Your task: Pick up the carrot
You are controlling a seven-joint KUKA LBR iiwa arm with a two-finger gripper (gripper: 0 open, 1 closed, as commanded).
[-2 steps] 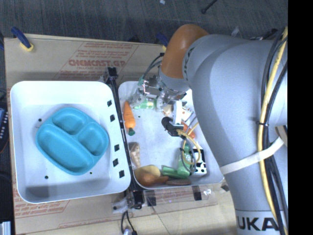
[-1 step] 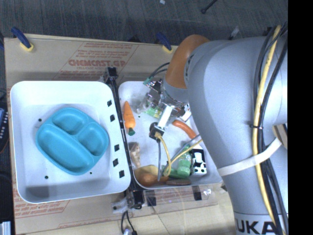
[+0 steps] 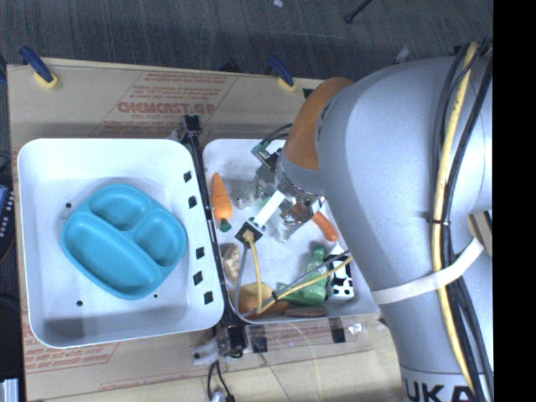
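The carrot (image 3: 219, 198) is orange with a small green end. It lies lengthwise in the right bin (image 3: 224, 151), close to that bin's left wall. My gripper (image 3: 280, 201) hangs low over the middle of the same bin, a short way to the right of the carrot and apart from it. The big grey arm with its orange band (image 3: 311, 120) covers the bin's right side. Metal parts and cables crowd the gripper's tip, and nothing is seen held there.
The left bin (image 3: 33, 224) holds a blue divided plate (image 3: 126, 237). The near end of the right bin is cluttered with a yellow item (image 3: 255, 294), a green piece (image 3: 318, 266), a black-and-white block (image 3: 342, 285) and a small orange piece (image 3: 325, 226).
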